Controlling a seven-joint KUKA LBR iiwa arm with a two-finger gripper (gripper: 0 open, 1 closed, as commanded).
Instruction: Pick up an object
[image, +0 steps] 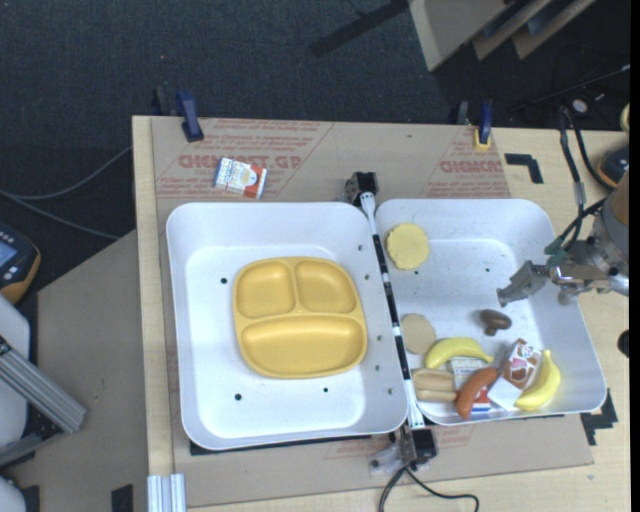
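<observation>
The right bin holds several toy foods. A flat yellow disc lies at its far left, with a tan cookie nearer the front. A small brown piece sits mid-bin. At the front lie a yellow banana, a pale bun, an orange sausage, a red-and-white carton and a second banana. My gripper hangs over the bin's right side, open, with nothing between its fingers. It is above and right of the brown piece.
The left bin holds a yellow three-compartment plate. A small red-and-white box lies on the cardboard bench behind the left bin. Blue clamps grip the bench's far edge. A black divider strip runs between the bins.
</observation>
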